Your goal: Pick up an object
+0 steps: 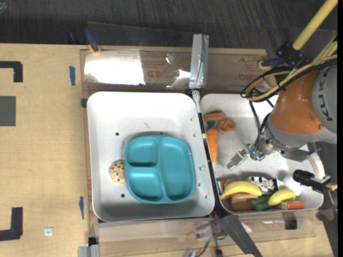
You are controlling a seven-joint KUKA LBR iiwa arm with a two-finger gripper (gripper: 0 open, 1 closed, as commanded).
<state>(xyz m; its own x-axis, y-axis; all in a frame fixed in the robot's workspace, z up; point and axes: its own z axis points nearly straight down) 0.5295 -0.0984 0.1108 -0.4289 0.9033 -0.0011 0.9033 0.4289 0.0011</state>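
Two white bins side by side on bench. Left bin [102, 116] holds a teal divided tray [159, 167] near its middle, with a cookie [117, 172] touching the tray's left edge. Right bin [236, 103] holds the toys: an orange carrot-like piece [213, 143] along the left wall, a small orange toy [224, 125] just above it, and along the front wall a banana [240, 188], a brown block [242, 201] under it, a green piece [260, 202], a second yellow piece [281, 196], and a small black-and-white item [265, 184] behind them. Arm [300, 111] comes in from the right, orange band above the wrist, over the right bin. Gripper [239, 158] hangs low above the bin's bare middle, to the right of the carrot and above the banana, touching neither. Fingers look slightly spread, nothing between them. Yellow pole [316, 17] and cables top right.
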